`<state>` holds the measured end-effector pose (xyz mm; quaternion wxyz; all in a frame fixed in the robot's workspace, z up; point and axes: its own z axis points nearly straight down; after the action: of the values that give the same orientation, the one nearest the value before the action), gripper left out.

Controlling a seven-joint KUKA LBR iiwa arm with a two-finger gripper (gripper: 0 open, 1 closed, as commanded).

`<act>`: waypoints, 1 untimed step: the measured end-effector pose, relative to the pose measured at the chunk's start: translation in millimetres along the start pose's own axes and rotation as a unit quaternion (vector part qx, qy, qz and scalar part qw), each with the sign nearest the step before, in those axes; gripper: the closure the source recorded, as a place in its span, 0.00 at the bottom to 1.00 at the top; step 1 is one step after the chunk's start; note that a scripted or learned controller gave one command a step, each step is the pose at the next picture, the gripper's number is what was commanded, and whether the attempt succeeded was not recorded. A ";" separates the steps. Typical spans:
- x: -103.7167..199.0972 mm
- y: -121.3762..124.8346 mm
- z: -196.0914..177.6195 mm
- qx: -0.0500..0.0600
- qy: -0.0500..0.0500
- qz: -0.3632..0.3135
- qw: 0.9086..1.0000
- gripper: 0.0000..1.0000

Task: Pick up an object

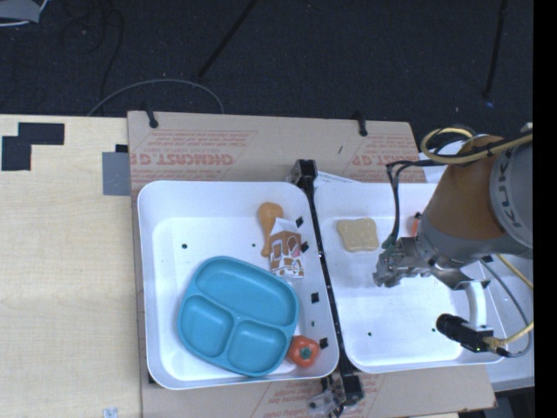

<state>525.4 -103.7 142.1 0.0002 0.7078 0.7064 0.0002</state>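
Observation:
In the right bin [409, 347] lies a tan bread slice [358, 234] near the far left corner. My gripper [387, 271] hangs low over the bin floor, just right of and nearer than the bread slice, apart from it. A small orange thing [415, 225] peeks out behind the wrist, mostly hidden. The left bin [161, 233] holds a blue divided plate [237, 314], an orange drumstick toy [269, 220], a small brown-and-white patterned carton [285, 255] and a red tomato toy [303, 351].
A black divider rail [318, 268] runs between the two bins. The arm's grey and orange body [474, 203] covers the right bin's far right part. Cardboard [226, 151] lies under the bins.

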 end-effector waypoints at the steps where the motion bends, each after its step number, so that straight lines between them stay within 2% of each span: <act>1: -10.8 -3.2 -49.7 0.000 0.000 0.003 1.000 1.00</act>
<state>522.1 -114.5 191.9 0.0006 0.7097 0.7045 0.0003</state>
